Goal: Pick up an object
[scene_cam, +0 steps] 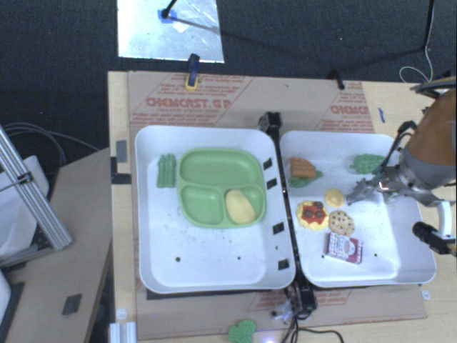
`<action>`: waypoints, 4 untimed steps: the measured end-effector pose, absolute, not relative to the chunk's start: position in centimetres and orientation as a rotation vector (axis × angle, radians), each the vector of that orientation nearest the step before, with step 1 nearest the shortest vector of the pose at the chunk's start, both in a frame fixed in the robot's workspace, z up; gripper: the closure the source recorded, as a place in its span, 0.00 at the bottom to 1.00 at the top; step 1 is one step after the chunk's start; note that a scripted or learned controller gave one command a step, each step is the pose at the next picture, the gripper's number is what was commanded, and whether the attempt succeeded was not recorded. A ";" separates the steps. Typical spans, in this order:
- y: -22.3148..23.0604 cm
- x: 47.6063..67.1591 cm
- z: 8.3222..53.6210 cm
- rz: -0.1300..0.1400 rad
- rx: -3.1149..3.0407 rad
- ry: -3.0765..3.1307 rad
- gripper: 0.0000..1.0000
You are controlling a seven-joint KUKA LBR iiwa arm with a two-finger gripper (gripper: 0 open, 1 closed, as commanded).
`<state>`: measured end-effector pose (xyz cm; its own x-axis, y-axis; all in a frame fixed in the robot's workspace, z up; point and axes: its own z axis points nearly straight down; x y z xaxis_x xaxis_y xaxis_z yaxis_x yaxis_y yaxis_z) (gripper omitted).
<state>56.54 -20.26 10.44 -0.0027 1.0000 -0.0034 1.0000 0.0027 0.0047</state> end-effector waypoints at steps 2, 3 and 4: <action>-20.6 61.8 8.6 0.004 2.213 2.224 0.00; -20.6 64.9 8.6 0.005 2.212 2.224 0.00; -20.6 67.0 9.1 0.004 2.212 2.224 0.00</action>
